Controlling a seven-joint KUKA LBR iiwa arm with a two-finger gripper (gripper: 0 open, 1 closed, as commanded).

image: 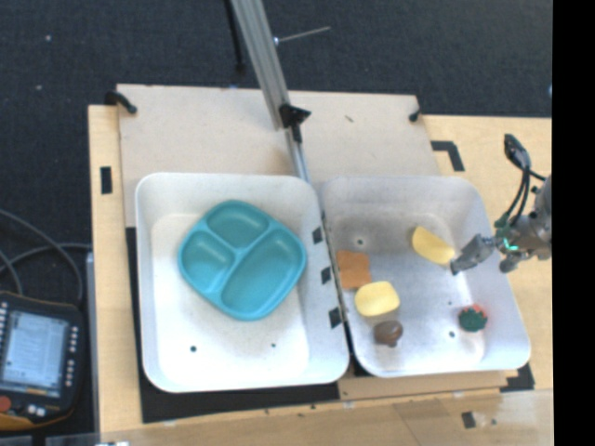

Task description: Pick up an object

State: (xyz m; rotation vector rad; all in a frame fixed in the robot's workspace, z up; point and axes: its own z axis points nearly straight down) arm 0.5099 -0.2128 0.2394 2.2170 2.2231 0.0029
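Note:
The right bin [400, 198] holds several small items. A yellow oval piece [433, 245] lies near the middle right and an orange-brown square [353, 269] at the left. A yellow rounded block [376, 298] sits below the square, with a brown lump [389, 333] under it. A small green and red item [473, 319] rests at the lower right. My gripper [483, 261] hangs over the bin's right side, just right of the yellow oval piece. It is open, with nothing between its fingers.
A teal divided plate [244, 258] lies in the left bin [167, 342]. A slanted metal rail [265, 54] runs down to the gap between the bins. A screen unit [33, 351] stands off the bench at the lower left.

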